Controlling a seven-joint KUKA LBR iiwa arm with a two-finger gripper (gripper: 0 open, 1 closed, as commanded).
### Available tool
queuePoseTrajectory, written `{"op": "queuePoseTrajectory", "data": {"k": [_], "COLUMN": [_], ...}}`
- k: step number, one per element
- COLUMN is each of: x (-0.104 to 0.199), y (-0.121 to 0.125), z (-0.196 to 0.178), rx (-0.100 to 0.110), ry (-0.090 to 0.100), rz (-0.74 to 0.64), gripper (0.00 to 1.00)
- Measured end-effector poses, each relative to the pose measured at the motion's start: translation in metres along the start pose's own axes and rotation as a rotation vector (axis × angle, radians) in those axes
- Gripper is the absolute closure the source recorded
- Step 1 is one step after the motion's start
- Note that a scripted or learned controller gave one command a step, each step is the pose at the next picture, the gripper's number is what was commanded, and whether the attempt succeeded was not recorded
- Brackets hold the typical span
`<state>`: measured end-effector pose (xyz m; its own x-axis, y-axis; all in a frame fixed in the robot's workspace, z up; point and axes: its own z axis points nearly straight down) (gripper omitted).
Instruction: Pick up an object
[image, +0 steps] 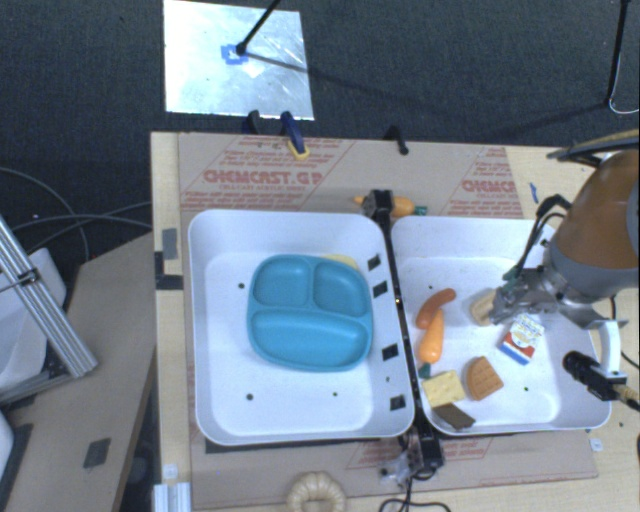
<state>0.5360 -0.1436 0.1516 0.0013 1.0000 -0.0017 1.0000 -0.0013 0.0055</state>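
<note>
At the right of the frame, the hand (512, 296) is hovering low in the right bin (470, 240), between a tan block (484, 306) and a small carton (519, 340). Whether it is spread or pressed together, I cannot tell. Probably approaching; next comes closing on one item and lifting.

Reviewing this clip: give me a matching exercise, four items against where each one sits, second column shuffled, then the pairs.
Items
1. blue divided plastic plate
2. orange toy carrot
3. small red, white and blue carton
4. dark brown flat block

Places
A. right bin, at its front edge
B. just below the gripper
C. middle of the left bin
D. right bin, close to the centre divider

Pairs: 1-C, 2-D, 3-B, 4-A
</note>
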Motion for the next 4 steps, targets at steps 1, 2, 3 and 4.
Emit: {"op": "queuePoseTrajectory", "data": {"k": [1, 2, 3, 4], "x": [0.004, 0.004, 0.046, 0.074], "y": [-0.007, -0.005, 0.032, 0.078], "z": [-0.051, -0.074, -0.082, -0.086], "rx": [-0.001, 0.001, 0.001, 0.0], "ry": [0.0, 0.001, 0.003, 0.002], "rz": [-0.005, -0.006, -0.011, -0.01], "gripper": [1.0, 1.0, 1.0, 1.0]}}
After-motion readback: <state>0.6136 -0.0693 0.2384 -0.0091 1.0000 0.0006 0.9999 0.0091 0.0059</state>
